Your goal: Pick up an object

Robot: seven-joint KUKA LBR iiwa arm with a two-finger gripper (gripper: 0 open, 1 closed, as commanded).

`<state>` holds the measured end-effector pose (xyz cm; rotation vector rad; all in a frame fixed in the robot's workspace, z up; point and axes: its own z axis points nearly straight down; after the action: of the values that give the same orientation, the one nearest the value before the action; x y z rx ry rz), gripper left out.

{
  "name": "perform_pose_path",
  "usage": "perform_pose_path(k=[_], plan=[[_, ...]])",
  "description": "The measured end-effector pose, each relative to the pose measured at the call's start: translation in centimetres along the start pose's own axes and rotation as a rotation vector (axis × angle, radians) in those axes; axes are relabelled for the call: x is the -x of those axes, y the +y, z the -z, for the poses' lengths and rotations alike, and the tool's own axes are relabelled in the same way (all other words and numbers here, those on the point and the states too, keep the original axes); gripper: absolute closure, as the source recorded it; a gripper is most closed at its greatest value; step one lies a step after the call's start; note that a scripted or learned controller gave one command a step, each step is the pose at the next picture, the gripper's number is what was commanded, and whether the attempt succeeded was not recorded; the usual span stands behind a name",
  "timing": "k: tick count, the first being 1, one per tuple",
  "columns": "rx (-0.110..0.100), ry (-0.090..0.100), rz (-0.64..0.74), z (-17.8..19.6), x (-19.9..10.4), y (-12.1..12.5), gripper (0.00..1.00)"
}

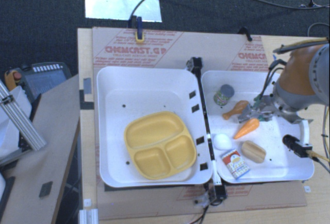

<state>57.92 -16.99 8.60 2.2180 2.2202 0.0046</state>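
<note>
While the gripper is lowered into the right bin with the state of its jaws not discernible, the carrot is seen just beside it, near the drumstick and egg

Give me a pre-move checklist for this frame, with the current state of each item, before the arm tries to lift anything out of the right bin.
1. Gripper is over the right bin: ok.
2. Fingers open or shut: cannot tell, the view is too blurred there.
3. Something is between the fingers: cannot tell.
4. Nearest targets: the carrot lies just below the gripper and the drumstick just to its left: ok.
5. Other items lie apart from the gripper: can, egg, bread roll, small box: ok.
6. Yellow tray sits in the left bin, out of the way: ok.
</note>
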Motion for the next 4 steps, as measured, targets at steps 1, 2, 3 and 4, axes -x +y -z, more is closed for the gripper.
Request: perform_pose_path(k=[1, 2, 3, 4], plan=[[-0.001, -0.001, 0.001, -0.1, 0.0, 0.1, 0.00], [0.001, -0.001, 0.001, 1.0, 0.0, 0.2, 1.00], [0.001, -0.001, 0.001, 5.9, -0.2, -0.4, 1.00], [0.002, -0.002, 0.002, 10.2, 0.0, -0.2, 1.00]])
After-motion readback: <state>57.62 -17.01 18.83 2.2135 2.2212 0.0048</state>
